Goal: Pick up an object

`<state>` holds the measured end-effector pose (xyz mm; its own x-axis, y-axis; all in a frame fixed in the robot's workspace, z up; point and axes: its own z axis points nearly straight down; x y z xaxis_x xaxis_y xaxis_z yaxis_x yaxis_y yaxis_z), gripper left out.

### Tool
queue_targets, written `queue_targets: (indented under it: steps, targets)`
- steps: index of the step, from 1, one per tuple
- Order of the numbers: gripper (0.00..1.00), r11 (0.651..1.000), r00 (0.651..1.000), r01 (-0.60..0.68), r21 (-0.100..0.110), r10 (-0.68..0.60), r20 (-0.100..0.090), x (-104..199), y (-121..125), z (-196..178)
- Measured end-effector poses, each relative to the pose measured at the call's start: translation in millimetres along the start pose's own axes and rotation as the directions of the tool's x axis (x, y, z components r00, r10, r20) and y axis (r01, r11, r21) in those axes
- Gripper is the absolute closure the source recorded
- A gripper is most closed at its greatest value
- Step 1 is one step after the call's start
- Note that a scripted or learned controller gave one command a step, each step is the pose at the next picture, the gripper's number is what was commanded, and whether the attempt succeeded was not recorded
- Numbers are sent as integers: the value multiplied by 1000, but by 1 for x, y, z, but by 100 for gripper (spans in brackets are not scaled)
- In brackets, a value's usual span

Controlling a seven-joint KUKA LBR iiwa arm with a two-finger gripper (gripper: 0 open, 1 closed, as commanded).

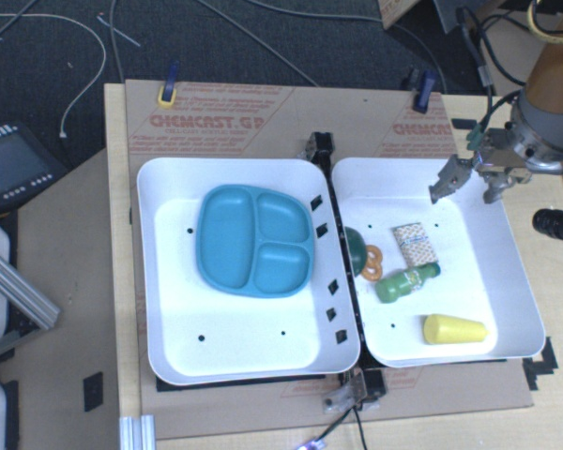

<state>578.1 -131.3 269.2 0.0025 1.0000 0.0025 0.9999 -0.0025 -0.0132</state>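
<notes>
Two white bins (159,251) sit side by side on the worktop. The left bin holds one blue plate (256,240). The right bin holds one yellow cone (454,328), one green bottle (405,283), one patterned packet (416,243), one orange pretzel (372,262) and one dark green ball (355,247).

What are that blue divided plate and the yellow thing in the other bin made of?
The blue divided plate looks like moulded plastic: one even colour, soft sheen, rounded compartment ridges. The yellow thing seems plastic too, smooth and evenly coloured, though foam or rubber cannot be ruled out from here.
</notes>
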Motion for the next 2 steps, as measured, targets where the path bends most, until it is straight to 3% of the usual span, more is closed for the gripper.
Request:
queue_targets:
  steps: [1,2]
  targets:
    - [0,1000,1000,3,-12,-3,2,0,2,-7]
    - [0,1000,1000,2,-8,-2,1,-8,8,48]
